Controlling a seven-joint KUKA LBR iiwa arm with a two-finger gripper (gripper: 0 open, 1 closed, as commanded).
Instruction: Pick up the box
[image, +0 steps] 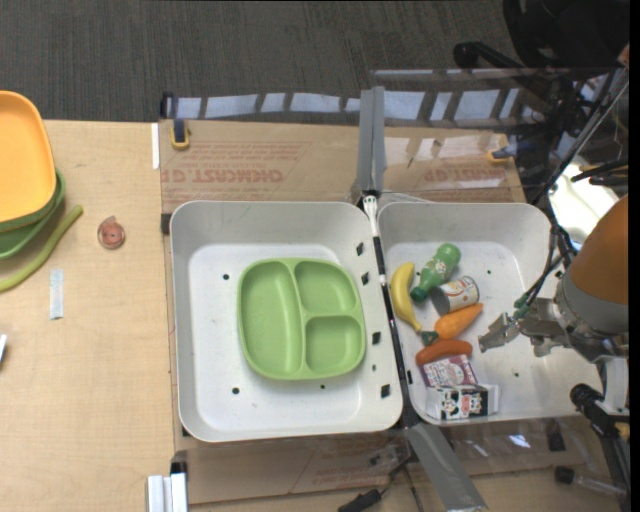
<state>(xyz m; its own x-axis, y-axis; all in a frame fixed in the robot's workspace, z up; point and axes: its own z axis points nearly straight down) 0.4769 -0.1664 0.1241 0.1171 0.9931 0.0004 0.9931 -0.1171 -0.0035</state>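
Note:
The box (457, 390) is a small white carton with a red-pink panel and black print. It lies flat near the front left corner of the right bin (520, 225). My gripper (503, 330) hangs over the right part of that bin, to the right of and slightly behind the box, with bare bin floor between them. Nothing is seen held in it. The grey arm and its orange band (610, 260) rise from it at the right edge.
Behind the box lie a red item (443, 351), a carrot (458, 321), a small can (459, 293), a green bottle (437, 268) and a banana (403, 297). The left bin (200, 260) holds a green divided plate (301, 318). Stacked plates (22, 170) sit far left.

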